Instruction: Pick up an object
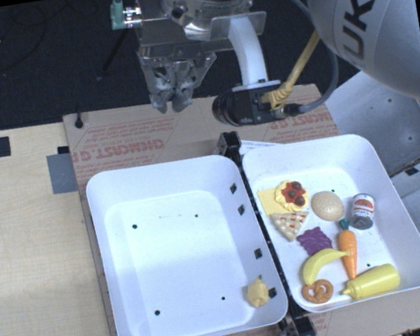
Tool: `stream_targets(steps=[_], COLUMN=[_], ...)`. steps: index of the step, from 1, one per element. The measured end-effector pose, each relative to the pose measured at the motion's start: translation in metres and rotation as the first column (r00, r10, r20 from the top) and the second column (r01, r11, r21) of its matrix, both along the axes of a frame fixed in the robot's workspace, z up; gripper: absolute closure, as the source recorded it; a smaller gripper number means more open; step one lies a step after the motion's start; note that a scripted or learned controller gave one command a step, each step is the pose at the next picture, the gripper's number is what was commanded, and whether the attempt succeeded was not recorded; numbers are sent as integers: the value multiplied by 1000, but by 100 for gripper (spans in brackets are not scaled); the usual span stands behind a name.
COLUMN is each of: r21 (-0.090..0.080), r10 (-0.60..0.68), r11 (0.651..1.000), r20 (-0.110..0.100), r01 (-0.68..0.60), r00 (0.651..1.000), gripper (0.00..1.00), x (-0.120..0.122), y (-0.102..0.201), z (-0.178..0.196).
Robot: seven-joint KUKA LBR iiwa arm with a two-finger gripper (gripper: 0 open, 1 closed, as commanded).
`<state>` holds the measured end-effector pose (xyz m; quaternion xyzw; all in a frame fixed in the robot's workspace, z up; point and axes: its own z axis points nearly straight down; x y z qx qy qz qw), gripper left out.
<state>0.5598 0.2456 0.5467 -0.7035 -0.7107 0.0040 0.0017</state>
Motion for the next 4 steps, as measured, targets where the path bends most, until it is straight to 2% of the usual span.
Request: stream_targets(steps=[1,2,3,4], r21=[0,-2,-7,6], r10=[1,6,-14,-6], r11=[1000,1000,1000,1000], r20=[-1,-4,-15,14], r01=[-1,-6,14,6], r00=[1000,1000,1000,1000], gripper=[0,100,100,100], x=[0,0,-88,-51], y=[0,1,-45,0], z=[-1,9,-154,-56])
